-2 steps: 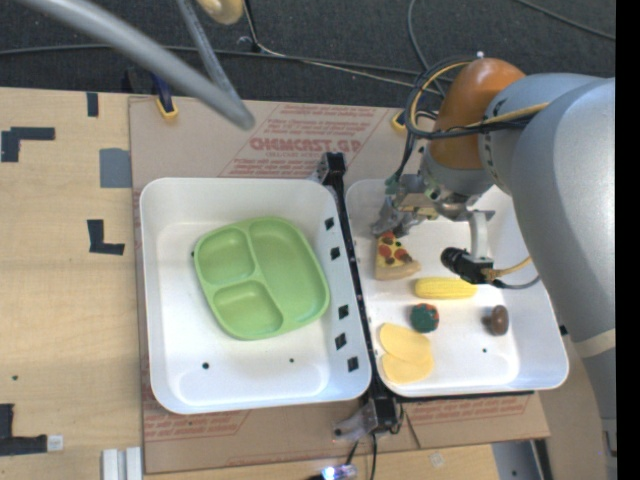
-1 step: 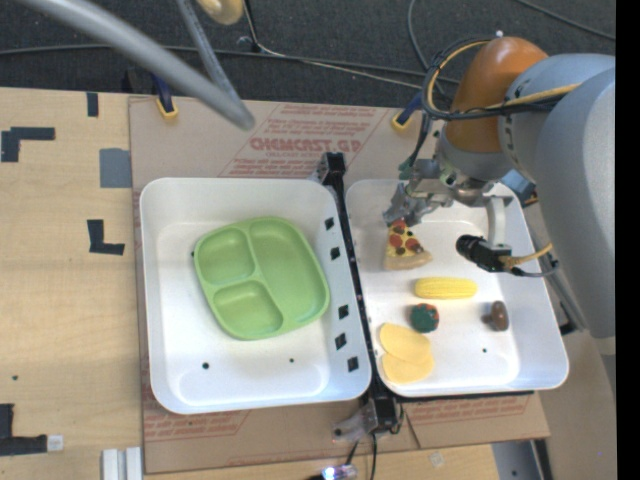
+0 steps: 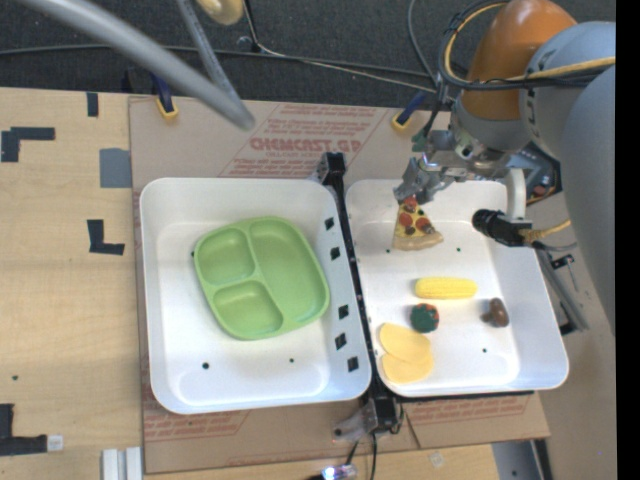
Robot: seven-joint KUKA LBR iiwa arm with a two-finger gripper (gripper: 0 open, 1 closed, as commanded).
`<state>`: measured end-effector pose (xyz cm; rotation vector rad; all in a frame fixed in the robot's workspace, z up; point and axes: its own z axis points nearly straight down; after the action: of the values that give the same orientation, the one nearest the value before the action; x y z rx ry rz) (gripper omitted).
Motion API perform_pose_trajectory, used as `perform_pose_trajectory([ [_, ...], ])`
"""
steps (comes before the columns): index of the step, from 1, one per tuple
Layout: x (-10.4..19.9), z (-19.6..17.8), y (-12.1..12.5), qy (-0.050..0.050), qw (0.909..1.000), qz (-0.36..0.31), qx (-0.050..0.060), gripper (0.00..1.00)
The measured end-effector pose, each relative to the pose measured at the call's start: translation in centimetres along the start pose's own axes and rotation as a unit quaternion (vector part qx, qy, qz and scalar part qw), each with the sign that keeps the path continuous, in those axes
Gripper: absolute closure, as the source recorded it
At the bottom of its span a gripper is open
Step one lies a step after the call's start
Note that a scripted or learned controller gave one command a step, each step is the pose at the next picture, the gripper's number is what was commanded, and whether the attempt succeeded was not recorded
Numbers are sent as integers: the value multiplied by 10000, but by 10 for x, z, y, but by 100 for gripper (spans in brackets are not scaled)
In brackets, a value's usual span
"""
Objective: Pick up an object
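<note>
Yellow chips (image 3: 405,353) beside strawberry (image 3: 426,317).

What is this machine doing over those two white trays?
A grey robot arm is reaching into the right bin, its end effector pinching the tip of a toy pizza slice. A yellow corn cob and other toy foods lie in that bin. The left bin holds a green divided plate.

Even bright overhead light, soft shadows inside the white bins (image 3: 160,268), blurred grey pole (image 3: 120,43) at top left
</note>
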<state>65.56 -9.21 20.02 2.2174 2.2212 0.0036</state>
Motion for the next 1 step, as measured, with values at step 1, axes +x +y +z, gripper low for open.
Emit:
perform_pose_trajectory([
  [1,3,-45,6,-1,10000,1,0,100],
])
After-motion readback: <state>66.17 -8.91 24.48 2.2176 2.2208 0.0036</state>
